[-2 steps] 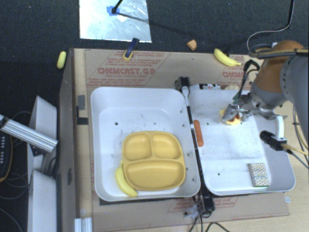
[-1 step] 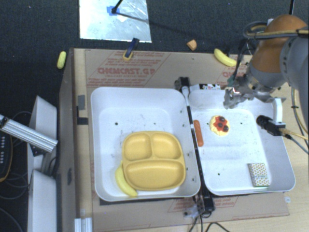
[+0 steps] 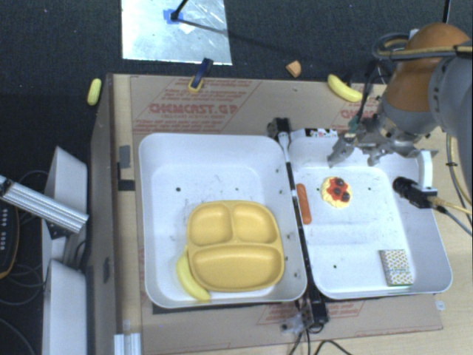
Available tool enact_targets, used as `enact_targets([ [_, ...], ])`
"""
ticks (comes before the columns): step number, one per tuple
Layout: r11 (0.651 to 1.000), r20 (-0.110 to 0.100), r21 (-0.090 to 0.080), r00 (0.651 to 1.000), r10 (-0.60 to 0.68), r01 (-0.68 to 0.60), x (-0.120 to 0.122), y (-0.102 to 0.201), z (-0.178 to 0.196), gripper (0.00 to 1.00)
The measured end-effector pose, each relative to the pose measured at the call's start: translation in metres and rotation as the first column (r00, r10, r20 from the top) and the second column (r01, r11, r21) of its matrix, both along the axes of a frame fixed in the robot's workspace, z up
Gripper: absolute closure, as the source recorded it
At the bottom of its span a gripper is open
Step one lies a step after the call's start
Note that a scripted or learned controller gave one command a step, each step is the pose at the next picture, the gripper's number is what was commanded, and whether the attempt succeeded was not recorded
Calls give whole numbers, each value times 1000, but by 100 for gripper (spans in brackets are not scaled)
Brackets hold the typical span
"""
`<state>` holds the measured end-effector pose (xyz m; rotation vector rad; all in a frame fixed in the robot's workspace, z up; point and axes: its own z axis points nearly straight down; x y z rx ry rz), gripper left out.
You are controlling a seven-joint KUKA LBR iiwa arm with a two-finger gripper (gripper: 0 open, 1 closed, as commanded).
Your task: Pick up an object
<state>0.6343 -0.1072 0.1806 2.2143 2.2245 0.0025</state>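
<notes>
- Near edge, left bin [image 3: 214,172]: banana [image 3: 191,281] at near-left corner, tucked against yellow tray [image 3: 235,244].
- Tray flat, three compartments, taking up near half of left bin, right edge close to wall between bins.
- Near-right corner of right bin [image 3: 362,235]: patterned block [image 3: 397,266], lying flat, well apart from everything else.
- Orange sausage [image 3: 303,203] lengthwise along right bin's left wall, about mid-depth.
- Pizza [image 3: 336,191], small yellow disc with red and dark topping, just right of sausage, not touching, in far half of right bin.
- Gripper [image 3: 356,156] over far part of right bin, just beyond pizza and clear of it. Fingers spread wide, nothing between them.
- Closest pickable item to gripper: pizza, on bin floor.
- Cardboard [image 3: 192,109] under both bins, printed strip showing at far side.
- Far edge of cardboard: blue-yellow clamp [image 3: 199,74].
- Off the cardboard: far banana [image 3: 344,88] at far right, tan chunk [image 3: 294,68] left of it, yellow piece [image 3: 94,91] at far left.
- Farthest: shiny sheet [image 3: 174,21] on dark floor.
</notes>
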Motion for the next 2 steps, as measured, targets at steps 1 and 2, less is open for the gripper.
enact_targets([
  [1,1000,-2,1,1000,-3,3,-14,-11,-97,0],
  [2,1000,5,0,1000,-1,1,-12,-11,-83,100],
])
